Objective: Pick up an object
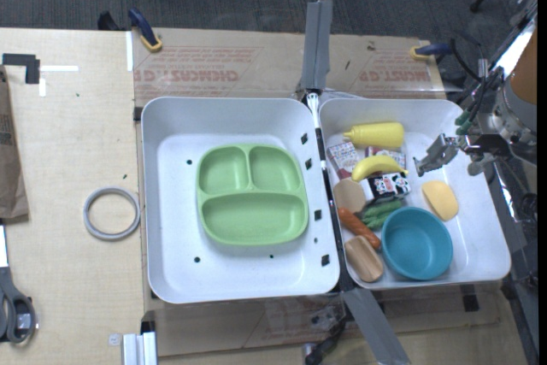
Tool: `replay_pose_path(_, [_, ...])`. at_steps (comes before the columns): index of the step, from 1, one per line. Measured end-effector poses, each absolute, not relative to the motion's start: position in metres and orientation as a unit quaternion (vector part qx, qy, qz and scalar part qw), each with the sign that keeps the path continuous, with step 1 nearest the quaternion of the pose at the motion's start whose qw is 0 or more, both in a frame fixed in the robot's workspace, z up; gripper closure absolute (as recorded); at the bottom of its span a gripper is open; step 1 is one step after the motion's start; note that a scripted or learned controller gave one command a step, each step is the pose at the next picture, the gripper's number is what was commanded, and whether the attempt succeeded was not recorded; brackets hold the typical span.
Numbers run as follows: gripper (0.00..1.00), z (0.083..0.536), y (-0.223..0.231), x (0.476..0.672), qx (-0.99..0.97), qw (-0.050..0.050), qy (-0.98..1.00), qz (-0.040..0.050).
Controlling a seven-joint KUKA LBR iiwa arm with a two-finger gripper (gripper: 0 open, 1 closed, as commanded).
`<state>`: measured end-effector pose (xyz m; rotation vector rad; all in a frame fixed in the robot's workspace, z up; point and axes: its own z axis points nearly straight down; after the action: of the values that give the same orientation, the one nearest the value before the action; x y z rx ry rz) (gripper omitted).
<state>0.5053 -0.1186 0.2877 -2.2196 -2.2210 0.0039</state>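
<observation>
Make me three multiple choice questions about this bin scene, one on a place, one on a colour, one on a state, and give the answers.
1. Where is the green divided plate? A) left bin B) right bin C) on the bench
2. What colour is the bowl? A) red B) blue C) white
3. How does the bowl stand? A) upside down B) on its side C) upright, opening up

Answers: 1 A, it lies flat on the left bin floor. 2 B, it is blue, in the right bin's near corner. 3 C, its hollow inside faces the camera.
</observation>
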Motion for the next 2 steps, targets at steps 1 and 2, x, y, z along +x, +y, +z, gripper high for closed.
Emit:
replay_pose_path(1, [0.00,0.192,-0.108,0.558,-0.729,0.001,-0.685,0.0015])
replay_pose_path(2, [0.00,0.099,-0.102,0.609,-0.645,-0.005,-0.764,-0.0032])
